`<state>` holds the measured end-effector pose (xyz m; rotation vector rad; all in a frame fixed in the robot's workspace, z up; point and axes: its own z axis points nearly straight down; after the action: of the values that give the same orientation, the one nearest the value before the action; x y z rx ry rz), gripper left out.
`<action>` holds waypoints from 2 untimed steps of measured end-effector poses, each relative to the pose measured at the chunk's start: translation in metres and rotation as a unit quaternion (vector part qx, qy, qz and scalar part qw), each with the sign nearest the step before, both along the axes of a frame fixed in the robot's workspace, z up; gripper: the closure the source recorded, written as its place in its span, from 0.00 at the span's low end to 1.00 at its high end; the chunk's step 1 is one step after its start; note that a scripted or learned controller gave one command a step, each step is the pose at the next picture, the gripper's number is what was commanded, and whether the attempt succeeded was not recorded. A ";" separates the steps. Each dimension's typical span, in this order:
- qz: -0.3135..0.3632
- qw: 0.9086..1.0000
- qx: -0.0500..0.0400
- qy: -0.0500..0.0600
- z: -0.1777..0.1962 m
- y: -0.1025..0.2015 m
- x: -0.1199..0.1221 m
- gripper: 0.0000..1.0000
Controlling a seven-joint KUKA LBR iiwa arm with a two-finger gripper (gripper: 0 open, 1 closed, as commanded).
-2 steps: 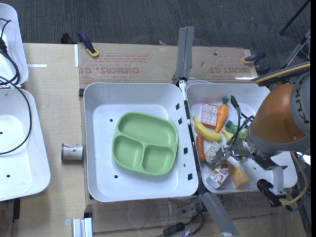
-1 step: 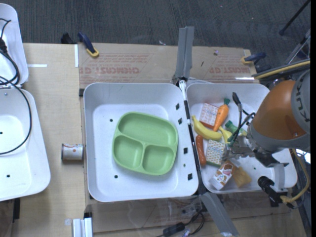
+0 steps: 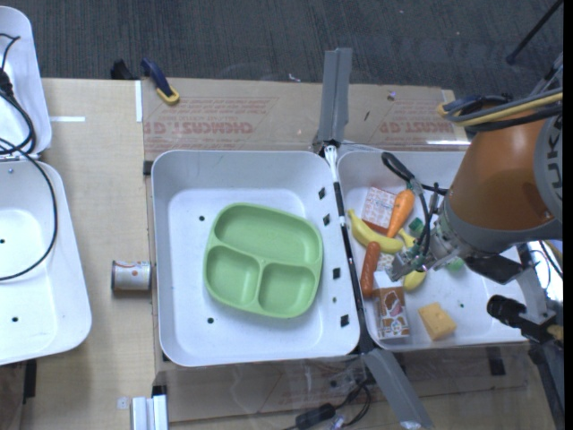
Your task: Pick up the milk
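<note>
the approach step: the gripper (image 3: 414, 263) hovers over the bananas (image 3: 380, 238); i cannot tell its grip state. next it must shift toward seven o'clock onto the milk (image 3: 392, 313).

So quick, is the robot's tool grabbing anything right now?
Tool: down among the food in the right bin; open or closed cannot be told.

Dark grey carpet (image 3: 269, 16) behind — pale wooden bench (image 3: 98, 124), brown cardboard sheet (image 3: 233, 115).
</note>
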<state>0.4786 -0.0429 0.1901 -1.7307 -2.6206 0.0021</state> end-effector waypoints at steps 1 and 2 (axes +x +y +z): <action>-0.024 1.000 -0.001 0.000 0.180 -0.017 0.004 1.00; 0.014 1.000 0.000 0.001 0.053 -0.039 0.000 1.00</action>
<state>0.4782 -0.0816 0.2429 -1.6929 -2.6425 0.0048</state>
